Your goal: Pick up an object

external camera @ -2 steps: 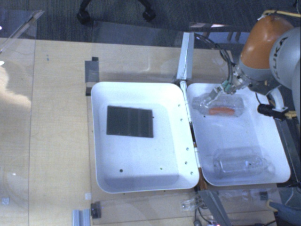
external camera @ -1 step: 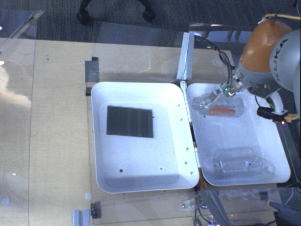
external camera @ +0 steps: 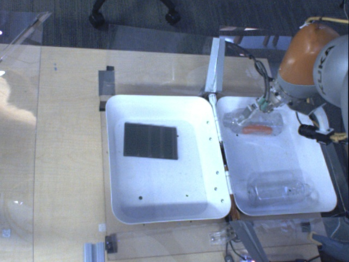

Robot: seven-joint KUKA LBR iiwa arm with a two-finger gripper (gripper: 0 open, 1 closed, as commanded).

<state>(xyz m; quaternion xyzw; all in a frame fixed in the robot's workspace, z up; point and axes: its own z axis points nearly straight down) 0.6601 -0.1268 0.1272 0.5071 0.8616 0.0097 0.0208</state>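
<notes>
You're looking at two shallow white plastic bins (external camera: 163, 212) side by side on a pale wooden bench (external camera: 65, 146), with a black office-chair base (external camera: 136, 4) on dark carpet beyond.

The grey arm (external camera: 322, 64) (orange band uppermost) reaches in from the right, its tool (external camera: 265, 103) pointing down-left

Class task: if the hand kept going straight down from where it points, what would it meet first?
Probably the clear plastic bottle with the orange part, lying in the right bin just below the hand; depth is uncertain.
</notes>
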